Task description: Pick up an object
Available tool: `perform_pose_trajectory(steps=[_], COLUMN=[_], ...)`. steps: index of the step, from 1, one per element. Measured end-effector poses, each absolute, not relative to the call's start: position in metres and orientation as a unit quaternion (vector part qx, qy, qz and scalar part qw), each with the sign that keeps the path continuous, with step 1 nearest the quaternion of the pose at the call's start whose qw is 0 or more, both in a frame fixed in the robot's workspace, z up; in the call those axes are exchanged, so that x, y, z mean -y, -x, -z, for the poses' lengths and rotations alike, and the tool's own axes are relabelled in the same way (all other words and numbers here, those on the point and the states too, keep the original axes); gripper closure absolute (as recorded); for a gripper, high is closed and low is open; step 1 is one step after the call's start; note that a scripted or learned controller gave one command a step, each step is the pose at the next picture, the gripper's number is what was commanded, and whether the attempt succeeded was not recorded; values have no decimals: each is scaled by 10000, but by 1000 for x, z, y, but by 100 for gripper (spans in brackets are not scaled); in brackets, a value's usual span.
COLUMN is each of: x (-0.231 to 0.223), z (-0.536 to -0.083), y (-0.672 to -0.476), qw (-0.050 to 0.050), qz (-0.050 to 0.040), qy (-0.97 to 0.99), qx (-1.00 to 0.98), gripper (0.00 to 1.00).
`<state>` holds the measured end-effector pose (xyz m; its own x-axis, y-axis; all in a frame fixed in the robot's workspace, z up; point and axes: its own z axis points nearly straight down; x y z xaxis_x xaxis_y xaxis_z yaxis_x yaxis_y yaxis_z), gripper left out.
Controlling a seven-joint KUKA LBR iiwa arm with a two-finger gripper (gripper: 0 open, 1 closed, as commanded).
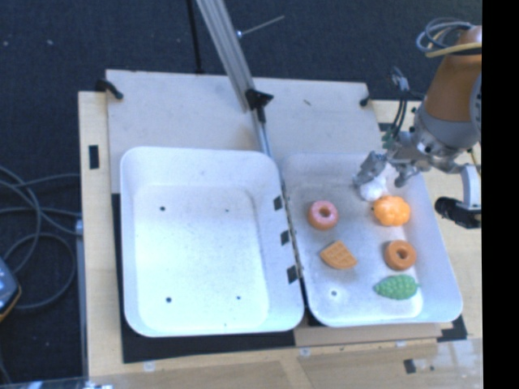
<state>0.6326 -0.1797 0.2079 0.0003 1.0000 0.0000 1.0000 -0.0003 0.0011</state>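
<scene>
The right bin [316,177] holds several small objects. A pink ring-shaped donut [323,215] lies near its left side, and an orange round fruit [392,211] sits to the right. Below them are an orange wedge [337,256], a brown donut [400,254] and a green bumpy piece [396,287]. A small white object [372,190] rests near the bin's upper middle. My gripper [383,173] hangs right over that white object, at the bin's upper right, touching or almost touching it. The arm's orange band [450,87] rises behind it.
The left bin [203,241] stands beside the right one, joined by black clips [285,237]. A slanted metal pole [231,47] comes down to the bins' back edge. Cables [32,217] lie off the bench's left side.
</scene>
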Motion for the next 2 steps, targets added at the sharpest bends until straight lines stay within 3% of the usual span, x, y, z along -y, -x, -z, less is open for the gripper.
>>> perform_pose_trajectory(steps=[1,2], x=[148,98], z=[-166,-100], y=[-512,-494], qw=[-15,-5], qz=[8,3], qy=[-7076,-7067], qx=[-7067,-7075], gripper=[0,0])
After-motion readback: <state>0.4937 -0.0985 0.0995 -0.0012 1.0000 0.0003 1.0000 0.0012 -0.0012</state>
